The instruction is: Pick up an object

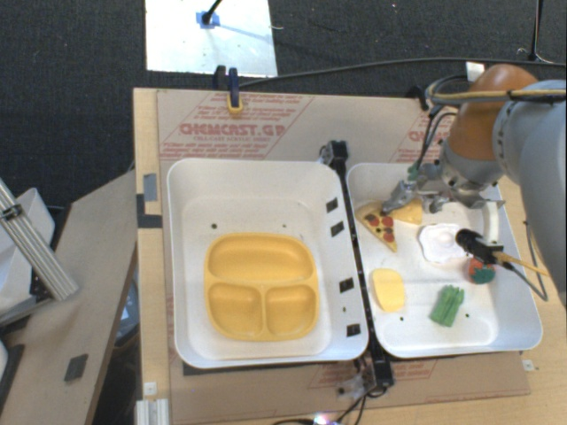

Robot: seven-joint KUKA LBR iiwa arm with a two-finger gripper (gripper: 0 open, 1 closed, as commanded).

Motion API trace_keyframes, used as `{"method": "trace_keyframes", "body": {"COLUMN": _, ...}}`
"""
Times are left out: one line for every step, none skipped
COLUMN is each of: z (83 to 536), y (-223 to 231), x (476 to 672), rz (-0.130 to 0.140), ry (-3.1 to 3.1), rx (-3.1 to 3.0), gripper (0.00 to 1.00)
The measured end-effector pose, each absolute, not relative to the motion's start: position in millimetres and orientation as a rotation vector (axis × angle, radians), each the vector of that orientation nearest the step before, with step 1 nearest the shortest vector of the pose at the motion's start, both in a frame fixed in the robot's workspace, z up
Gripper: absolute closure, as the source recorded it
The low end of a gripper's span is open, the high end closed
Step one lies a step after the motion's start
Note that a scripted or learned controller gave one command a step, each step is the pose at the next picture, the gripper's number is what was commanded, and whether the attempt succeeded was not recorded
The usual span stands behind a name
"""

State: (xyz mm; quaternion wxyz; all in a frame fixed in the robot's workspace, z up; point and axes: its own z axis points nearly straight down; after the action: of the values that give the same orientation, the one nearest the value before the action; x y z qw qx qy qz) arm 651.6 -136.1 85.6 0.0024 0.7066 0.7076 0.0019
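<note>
Toys crowd your right-hand white bin (509, 330): pepperoni pizza slice (378, 225) beside the yellow cheese wedge (409, 212) under your gripper (413, 195), white blob (439, 243), yellow oval piece (388, 289), green ridged piece (447, 305); finger state unclear.

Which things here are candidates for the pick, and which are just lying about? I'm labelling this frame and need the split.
Pick candidates, right bin: pizza slice, yellow wedge by the gripper, white piece, yellow oval, green piece, small red and green item.

Lying about: yellow divided tray in left bin, clamp.
</note>
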Motion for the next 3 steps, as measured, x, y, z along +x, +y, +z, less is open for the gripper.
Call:
{"method": "trace_keyframes", "body": {"z": 102.0, "y": -137.8, "x": 654.9, "rz": 0.013, "ry": 2.212, "rx": 2.206, "gripper": 1.00}}
{"method": "trace_keyframes", "body": {"z": 152.6, "y": -145.0, "x": 650.4, "rz": 0.005, "ry": 2.219, "rx": 2.217, "gripper": 1.00}}
{"method": "trace_keyframes", "body": {"z": 216.0, "y": -147.9, "x": 658.3, "rz": 0.008, "ry": 2.220, "rx": 2.211, "gripper": 1.00}}
